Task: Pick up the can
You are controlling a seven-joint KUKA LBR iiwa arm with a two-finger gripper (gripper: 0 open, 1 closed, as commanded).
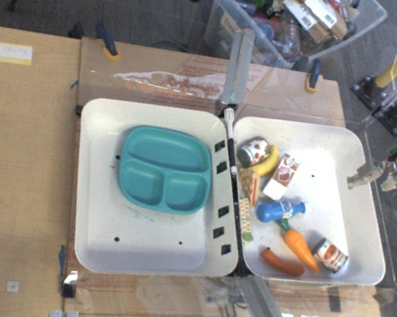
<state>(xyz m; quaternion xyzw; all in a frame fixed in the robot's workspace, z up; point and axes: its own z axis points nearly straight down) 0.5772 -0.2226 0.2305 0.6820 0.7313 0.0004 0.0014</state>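
Two can-like objects lie in the right bin. One can, silver with a red and white label, rests on its side at the bin's far left corner, touching a yellow banana. A second small can, with a red label and a silver end, is on its side near the front right corner, just right of an orange carrot.
The right bin also holds a white carton, a blue toy bottle, a red sausage and a flat packet along the divider. A teal compartment plate fills the left bin. A metal bracket juts over the right bin's right rim.
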